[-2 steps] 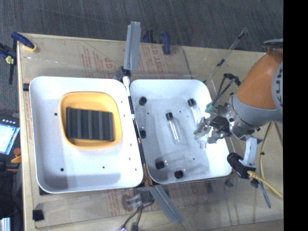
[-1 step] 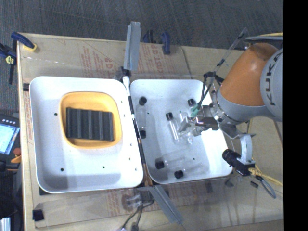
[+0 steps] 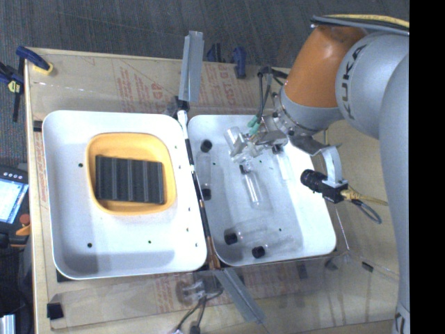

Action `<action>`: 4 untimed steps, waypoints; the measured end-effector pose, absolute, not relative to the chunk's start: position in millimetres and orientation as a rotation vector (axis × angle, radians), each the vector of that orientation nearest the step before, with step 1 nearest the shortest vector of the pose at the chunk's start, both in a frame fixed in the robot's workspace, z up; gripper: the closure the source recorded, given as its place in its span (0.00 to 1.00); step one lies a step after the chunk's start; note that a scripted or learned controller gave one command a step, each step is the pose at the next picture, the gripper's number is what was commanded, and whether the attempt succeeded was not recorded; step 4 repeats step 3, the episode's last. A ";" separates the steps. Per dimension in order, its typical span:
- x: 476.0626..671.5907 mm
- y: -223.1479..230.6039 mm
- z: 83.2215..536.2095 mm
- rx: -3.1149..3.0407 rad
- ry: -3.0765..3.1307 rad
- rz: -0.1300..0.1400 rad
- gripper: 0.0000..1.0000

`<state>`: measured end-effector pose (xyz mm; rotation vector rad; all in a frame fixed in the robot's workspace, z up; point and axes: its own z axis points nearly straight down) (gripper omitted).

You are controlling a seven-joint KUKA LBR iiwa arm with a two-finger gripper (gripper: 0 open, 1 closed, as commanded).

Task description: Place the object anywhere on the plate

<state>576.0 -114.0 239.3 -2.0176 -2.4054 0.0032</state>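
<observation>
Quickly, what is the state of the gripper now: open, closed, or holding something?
Gripper: over the right bin; open or closed cannot be told, and nothing is clearly seen held.

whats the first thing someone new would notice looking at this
Likely the big grey arm with its orange band, reaching in from the right over the right bin. Next, the yellow plate with a dark ribbed centre, lying in the left bin. The gripper hangs over the right bin's upper part.

2 white bins [image 3: 62,256] (side by side), blue clamps [image 3: 33,59]
</observation>
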 end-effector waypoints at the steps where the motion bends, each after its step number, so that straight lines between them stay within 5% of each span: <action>1: 612.7 -71.2 211.7 -1.988 -2.430 0.004 1.00; 2: 593.9 -34.7 190.8 -1.711 -2.629 0.004 1.00; 3: 594.0 -35.2 190.9 -1.712 -2.629 0.005 0.00; 4: 594.0 -35.2 190.9 -1.712 -2.629 0.005 0.00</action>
